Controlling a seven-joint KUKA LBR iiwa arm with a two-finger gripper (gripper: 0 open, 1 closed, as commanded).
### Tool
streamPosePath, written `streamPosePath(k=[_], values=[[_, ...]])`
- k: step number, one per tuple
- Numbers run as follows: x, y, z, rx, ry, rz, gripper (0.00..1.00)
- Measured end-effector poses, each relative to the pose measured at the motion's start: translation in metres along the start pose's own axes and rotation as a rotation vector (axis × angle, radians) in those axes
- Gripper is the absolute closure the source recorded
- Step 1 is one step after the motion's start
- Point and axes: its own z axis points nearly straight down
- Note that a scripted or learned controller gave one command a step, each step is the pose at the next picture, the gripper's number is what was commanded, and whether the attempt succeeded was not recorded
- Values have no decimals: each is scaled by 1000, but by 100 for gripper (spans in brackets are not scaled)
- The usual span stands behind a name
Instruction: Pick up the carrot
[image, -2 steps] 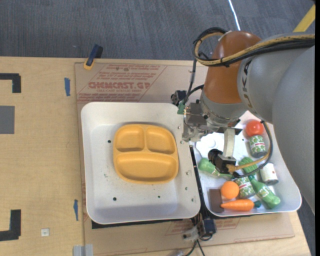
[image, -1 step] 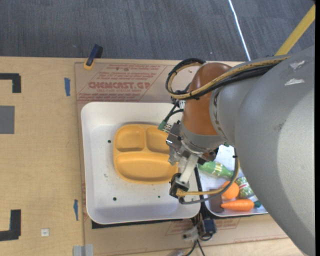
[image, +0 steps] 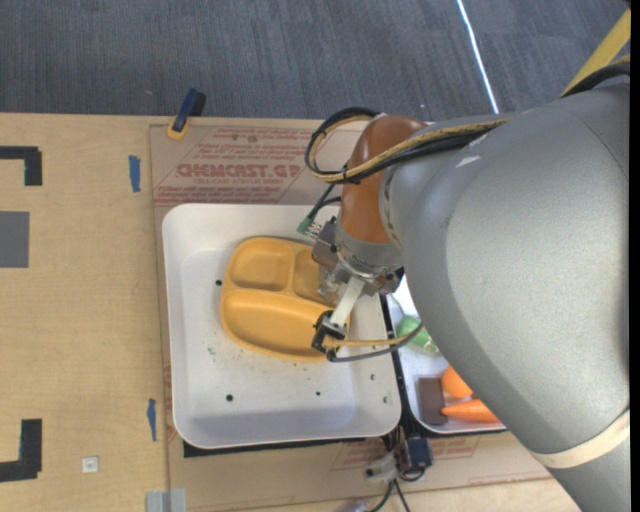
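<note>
One claw (image: 330, 283) hangs low over the left bin (image: 200, 400), at the 3 o'clock edge of a yellow divided plate (image: 262, 312). From this slant the wrist hides its tip, so whether it is wide or narrow cannot be told, and nothing can be seen held in it. The plate lies flat near the bin's middle, its smaller compartment toward 12 o'clock and its larger one toward 6 o'clock. Dark specks dot the white floor around the plate, mostly toward 6 o'clock.

From the claw, toward 4 o'clock and well apart, the carrot (image: 467, 404) lies in the right bin (image: 440, 427), orange, with part of it hidden under the big grey arm (image: 520, 280). Just beside the carrot, on its 9 o'clock side, sits a small brown block (image: 430, 393). A green item (image: 418, 331) lies at about 12 o'clock from that block, near the bin's left wall.

Both bins rest on a cardboard sheet (image: 240, 165) with red print. At 11 o'clock from the claw, past the sheet's corner, lies a blue and yellow clip (image: 187, 111).
</note>
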Motion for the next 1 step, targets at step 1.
streamPosePath(k=[1], values=[[-55, -11, -77, 9, -19, 515, 100]])
